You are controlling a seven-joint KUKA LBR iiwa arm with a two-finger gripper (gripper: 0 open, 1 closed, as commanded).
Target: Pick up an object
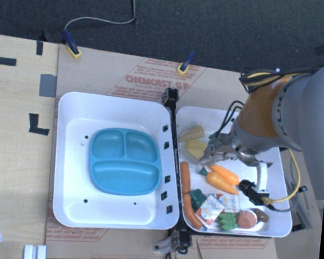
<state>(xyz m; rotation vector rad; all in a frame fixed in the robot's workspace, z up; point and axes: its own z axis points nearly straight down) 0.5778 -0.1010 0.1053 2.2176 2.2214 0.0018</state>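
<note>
Plastic, light and stiff by the look of it, the orange carrot [223,179] in the right bin [276,224] is best pinched across its middle, while the gripper [217,152] beside it cannot be read.

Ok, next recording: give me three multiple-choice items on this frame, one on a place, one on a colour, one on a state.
1. Where does the divided plate lie?
A. left bin
B. right bin
C. on the cardboard outside the bins

2. What colour is that plate?
A. red
B. blue
C. yellow

3. Where is the pincer now?
A. over the left bin
B. low in the right bin among the toy food
C. raised above the dark floor

Answers: 1 A, the plate sits within the left bin. 2 B, it is light blue. 3 B, the pincer is by the pale wedge, above the orange carrot.
</note>
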